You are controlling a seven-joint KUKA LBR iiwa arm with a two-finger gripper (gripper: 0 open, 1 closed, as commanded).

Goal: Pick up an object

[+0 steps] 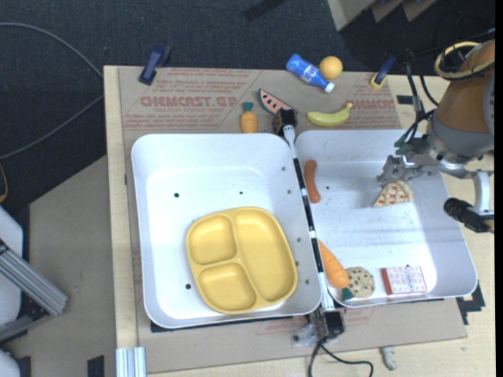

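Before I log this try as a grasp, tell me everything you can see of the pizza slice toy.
The pizza slice toy is a small flat triangle, tan with reddish spots, seemingly plastic. It lies in the right bin, toward its far side, apart from the other toys. The gripper stands right at its top edge; whether it touches or grips the slice is unclear.

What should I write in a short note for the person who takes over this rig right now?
Gripper: low in the right bin, directly over the pizza slice. Whether it grips the slice cannot be told.
Also in the right bin: hot dog by the left wall, carrot, cookie and a small red box along the front.
Left bin: the yellow divided plate.
On the bench behind the bins: banana, watermelon slice, blue bottle, an orange ball.
Done: gripper brought to the pizza slice.
Left: nothing looks lifted yet; close on it and raise.
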